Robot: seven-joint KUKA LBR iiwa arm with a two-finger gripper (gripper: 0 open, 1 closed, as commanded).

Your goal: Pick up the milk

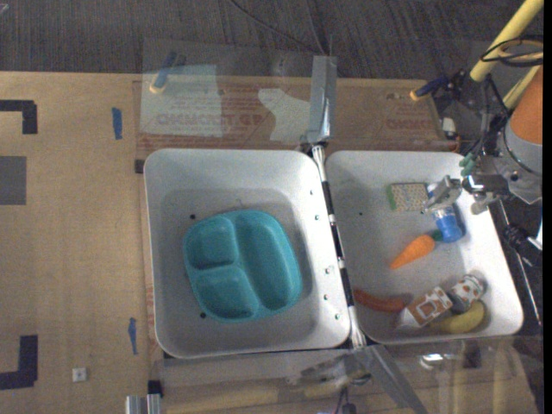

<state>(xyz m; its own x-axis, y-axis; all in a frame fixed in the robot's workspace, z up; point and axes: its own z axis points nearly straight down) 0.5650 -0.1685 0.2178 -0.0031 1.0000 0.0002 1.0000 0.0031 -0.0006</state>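
**Milk carton lies at the near edge of the right bin; arm works at the far right**

Nearest the camera, along the near edge of the right bin (345, 231), the milk carton (429, 306) lies on its side, slanted, with a yellow banana (466, 320) touching it toward the bin's near right corner. A small brown-and-white carton (467, 289) rests just beside the milk's far end. A reddish sausage-like piece (380, 300) lies to the milk's left, near the bin's near left corner.

Farther back, near the bin's middle, an orange carrot (412, 251) lies tilted. Just beyond it stands a blue cup-like thing (448, 226), and the gripper (447, 198) hangs right over that, well apart from the milk (whether the fingers are released or clenched, I cannot tell). A green sponge (406, 197) sits to the gripper's left, toward the far edge.

The left bin (164, 231) holds a teal divided tray (243, 264) at its centre.

At the desk's (69, 231) far edge lies a clear plastic sheet (224, 102).
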